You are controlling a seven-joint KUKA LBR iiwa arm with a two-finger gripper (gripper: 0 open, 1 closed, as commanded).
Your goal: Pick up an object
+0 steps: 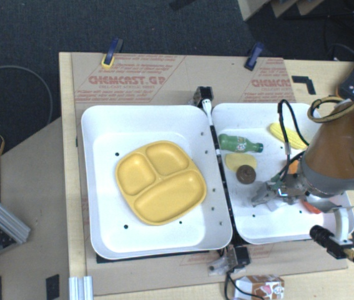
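My gripper is low over the floor of the right bin, near its middle, with the grey and orange arm coming in from the right. Just up and left of it lies a small brown round object resting against a pale yellow disc. A green bottle lies on its side further back. A yellow banana-like piece sits at the back right, partly behind a black cable. I see nothing held in the gripper.
The left bin holds a yellow divided plate. Small orange and red bits peek out beside the arm. Clamps sit between the bins at back and front.
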